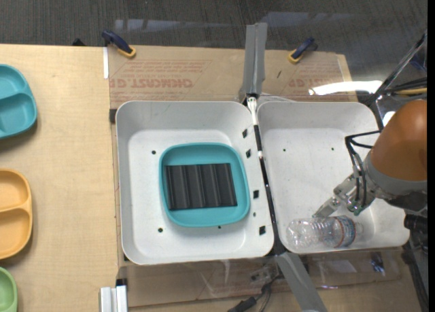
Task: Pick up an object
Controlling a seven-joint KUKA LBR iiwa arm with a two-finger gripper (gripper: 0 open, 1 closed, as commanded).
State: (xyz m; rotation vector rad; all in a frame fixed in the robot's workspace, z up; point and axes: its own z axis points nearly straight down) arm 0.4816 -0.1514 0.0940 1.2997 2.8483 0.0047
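The clear plastic bottle (321, 232) lies on its side at the near edge of the right bin (306, 134), close to that bin's near-right corner, cap end toward the left and a blue-tinted label band toward the right. It rests flat on the bin floor, so by my reading the pick is not yet made: the approach looks done, while the grasp and the lift are left.

Going by size, the 2 white bins sit side by side on the bench. The left bin (136, 168) carries a teal tray (204, 217) with a dark ribbed insert, set in its middle. The arm (404, 144), with its orange band, reaches in over the right bin's right edge.

The gripper (345, 198) hangs just above and beside the bottle's upper side, tilted down toward it. Whether its tips are spread or closed I cannot tell, nor whether they touch the bottle; nothing is seen clamped between them.
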